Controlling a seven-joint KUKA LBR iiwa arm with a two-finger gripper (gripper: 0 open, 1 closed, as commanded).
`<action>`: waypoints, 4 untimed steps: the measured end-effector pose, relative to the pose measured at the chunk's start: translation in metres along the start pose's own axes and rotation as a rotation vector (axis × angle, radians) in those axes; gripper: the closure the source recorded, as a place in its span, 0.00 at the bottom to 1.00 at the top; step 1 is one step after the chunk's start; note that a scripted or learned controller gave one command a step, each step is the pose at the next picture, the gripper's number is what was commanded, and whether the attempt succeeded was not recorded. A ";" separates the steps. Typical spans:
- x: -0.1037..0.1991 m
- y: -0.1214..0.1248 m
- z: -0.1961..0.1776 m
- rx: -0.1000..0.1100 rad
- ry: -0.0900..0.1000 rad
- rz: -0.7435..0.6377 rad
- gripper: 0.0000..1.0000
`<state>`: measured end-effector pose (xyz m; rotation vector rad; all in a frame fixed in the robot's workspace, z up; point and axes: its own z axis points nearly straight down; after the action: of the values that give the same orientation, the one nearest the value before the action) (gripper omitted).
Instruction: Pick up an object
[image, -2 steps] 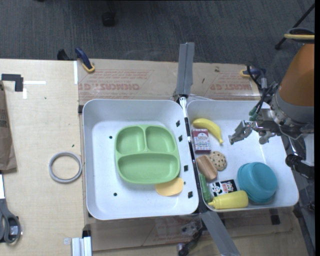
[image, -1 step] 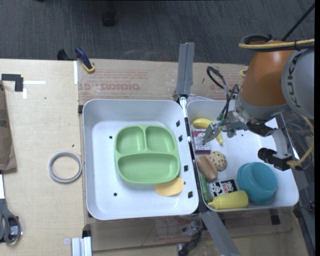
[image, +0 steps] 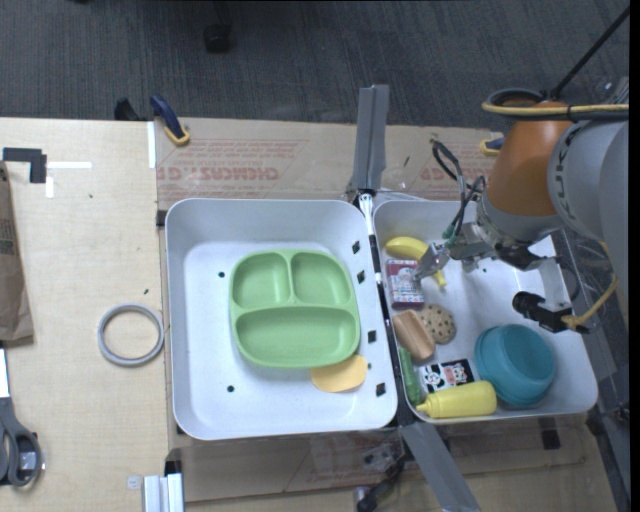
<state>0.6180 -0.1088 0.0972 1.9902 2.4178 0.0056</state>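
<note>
The pincer (image: 437, 262) hangs low over the far left part of the right bin (image: 480, 300); I cannot tell if it is spread or pressed together, because it is small and dark and mixed with cables. I see nothing pinched in it.

The possible things to pick lie close around it; the banana (image: 405, 246) is just to its left, nearly touching it; the small red packet (image: 404, 281) is just below-left of it; the cookie (image: 437, 323) and the hot dog (image: 414, 335) are a little nearer to the viewer than the pincer; the blue bowl (image: 514, 364) is well toward the near right corner; the yellow bottle (image: 460, 401) and a black and white card (image: 444, 374) lie by the near wall.

What may go wrong, in my judgement: the things are crowded against the dividing wall, so the pincer could come down on the edge of the banana and push it aside; it could also strike the bin wall, or catch the flat packet only by its corner and let it slip; the round cookie may roll away.

The left bin (image: 190, 320) has a green divided tray (image: 295, 308) and a yellow disc (image: 339, 376), which is partly under the tray's edge, so its full shape is hidden. The print on the packet is not readable; the arm's wrist (image: 525, 170) covers the far right corner of the right bin.
</note>
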 end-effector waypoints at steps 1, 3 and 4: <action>-0.009 0.042 0.001 0.001 0.001 0.092 0.00; -0.003 0.041 -0.006 0.008 0.004 -0.055 0.00; -0.005 0.042 -0.016 0.007 0.003 -0.054 1.00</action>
<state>0.6597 -0.1052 0.1133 1.9281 2.4761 -0.0012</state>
